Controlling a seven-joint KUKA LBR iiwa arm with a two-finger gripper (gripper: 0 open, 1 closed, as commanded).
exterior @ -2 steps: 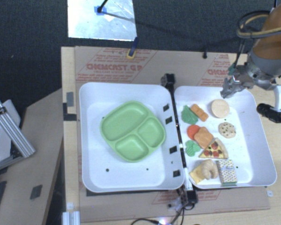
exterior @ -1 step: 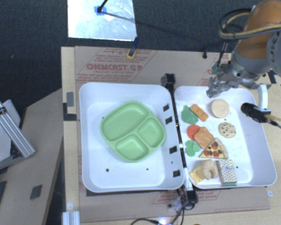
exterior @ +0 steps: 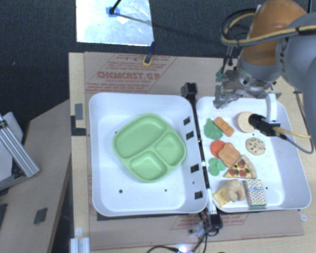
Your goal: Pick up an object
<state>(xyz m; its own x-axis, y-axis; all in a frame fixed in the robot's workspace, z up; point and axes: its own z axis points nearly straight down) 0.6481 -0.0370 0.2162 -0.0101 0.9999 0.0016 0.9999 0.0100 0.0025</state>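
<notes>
**Toy food pieces lie in the right bin, end effector above its far edge**

The arm (exterior: 284,41) reaches in from the right, cut off by the frame, wrist bent down. The left bin (exterior: 102,141) holds a green divided plate (exterior: 149,147). In the right bin (exterior: 292,178) lie a pizza slice (exterior: 240,169), cookie (exterior: 255,145) and orange block (exterior: 224,126), near the end effector (exterior: 224,98); whether it is apart or together I cannot tell.

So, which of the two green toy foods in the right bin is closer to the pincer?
The upper green piece, beside the orange block; the other green piece lies lower, by the pizza slice, farther from the pincer.
</notes>
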